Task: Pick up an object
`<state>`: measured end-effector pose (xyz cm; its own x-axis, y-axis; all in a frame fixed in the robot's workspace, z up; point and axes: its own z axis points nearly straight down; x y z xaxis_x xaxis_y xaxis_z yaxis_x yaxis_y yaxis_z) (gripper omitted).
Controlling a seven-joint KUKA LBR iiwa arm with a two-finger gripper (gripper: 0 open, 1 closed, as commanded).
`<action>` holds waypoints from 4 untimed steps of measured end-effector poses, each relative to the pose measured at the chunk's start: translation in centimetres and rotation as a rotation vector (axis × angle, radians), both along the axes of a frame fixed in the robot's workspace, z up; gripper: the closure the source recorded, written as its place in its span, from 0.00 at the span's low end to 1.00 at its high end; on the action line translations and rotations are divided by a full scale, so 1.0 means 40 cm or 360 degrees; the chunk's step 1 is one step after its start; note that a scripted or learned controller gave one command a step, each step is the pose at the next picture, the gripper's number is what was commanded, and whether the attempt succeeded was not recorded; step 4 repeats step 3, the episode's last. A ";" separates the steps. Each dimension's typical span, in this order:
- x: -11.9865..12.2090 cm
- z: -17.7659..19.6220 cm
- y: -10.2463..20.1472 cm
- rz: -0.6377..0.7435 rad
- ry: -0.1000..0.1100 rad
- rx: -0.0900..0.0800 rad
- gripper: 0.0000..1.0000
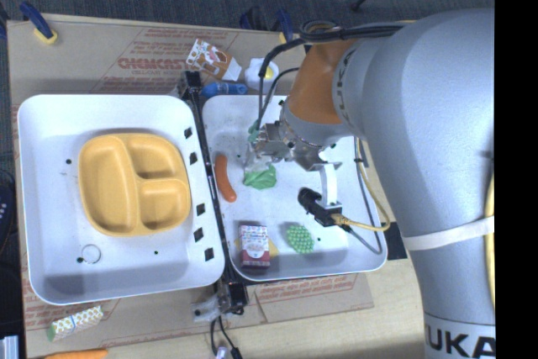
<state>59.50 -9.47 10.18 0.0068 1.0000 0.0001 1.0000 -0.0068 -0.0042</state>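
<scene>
1. While the grey arm (420, 122) reaches in over the right bin (357, 256), the gripper (267, 149) hangs low above its floor; whether it is open or closed cannot be told.
2. Green leafy piece (261, 176) lies just below the gripper, apparently touching it.
3. Orange sausage (224, 178) just left of that.
4. Farther out toward the near wall: red box (254, 245), green studded ball (299, 238).
5. Yellow divided tray (134, 181) well left, in the other bin (50, 265).

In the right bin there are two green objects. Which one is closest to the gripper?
The crumpled light green piece, just below the gripper. The other, a dotted green oval, lies farther down by the bin's near wall, beside the small red box.
</scene>
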 end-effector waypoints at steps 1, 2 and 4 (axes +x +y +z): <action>0.000 0.000 0.000 0.0001 0.0000 0.0000 0.00; -0.094 -0.026 -0.016 -0.1198 0.0007 0.0000 0.00; -0.013 -0.026 0.008 -0.1052 0.0001 -0.0001 0.00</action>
